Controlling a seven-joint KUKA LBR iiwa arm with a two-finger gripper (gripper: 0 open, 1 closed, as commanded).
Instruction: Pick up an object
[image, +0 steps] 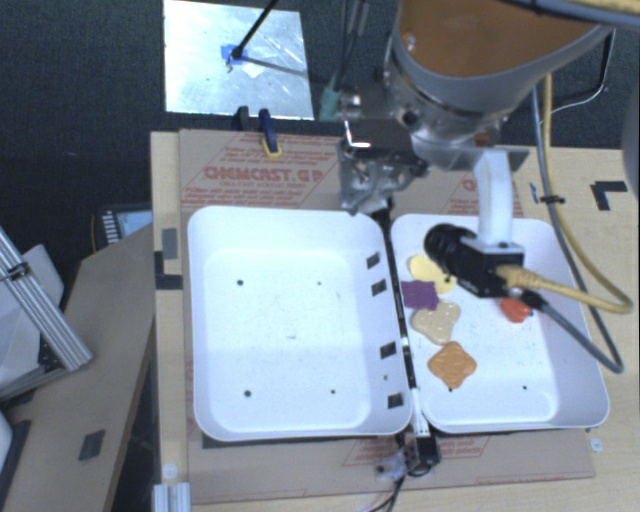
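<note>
**Foam-like pieces clustered in right bin; nothing lifted yet**

Small flat pieces are seen in the right bin (575, 395), near its left wall: a yellow piece (424, 269), a purple block (418, 294), a pale cream piece (437, 322), an orange-brown piece (452, 365) and a red piece (516, 310) further right. The left bin (215, 400) is beside it. The pincer (368, 195) hangs above the far end of the divide between bins; whether it is wide or narrow cannot be told. The pieces are judged light, soft and thin. The purple block, seemingly thicker, is judged best gripped across its short sides.
</note>
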